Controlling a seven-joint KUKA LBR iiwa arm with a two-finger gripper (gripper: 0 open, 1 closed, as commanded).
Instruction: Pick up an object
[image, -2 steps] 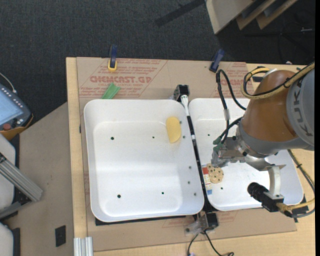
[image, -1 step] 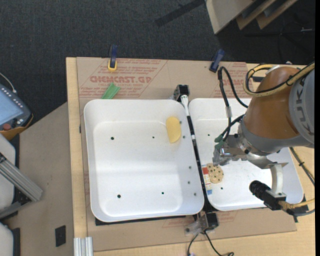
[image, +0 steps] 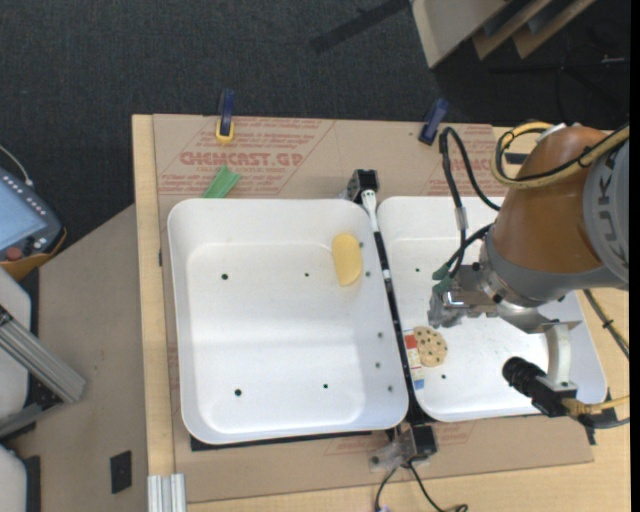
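Observation:
A pale yellow oblong object (image: 347, 259) lies in the left bin (image: 200, 300), near its right wall and towards the back. In the right bin (image: 470, 400) a small tan round piece with dark dots (image: 430, 346) rests by the left wall, with a small red and white item (image: 412, 350) beside it and a tiny blue bit (image: 419, 383) just in front. My gripper (image: 446, 303) hangs over the right bin, just above and to the right of the dotted piece. Nothing shows between its fingers.
A black strip (image: 385, 300) runs along the divide between the two bins. A green object (image: 221, 182) lies on the cardboard behind the left bin. Blue clamps (image: 225, 104) (image: 434, 117) hold the board's back edge.

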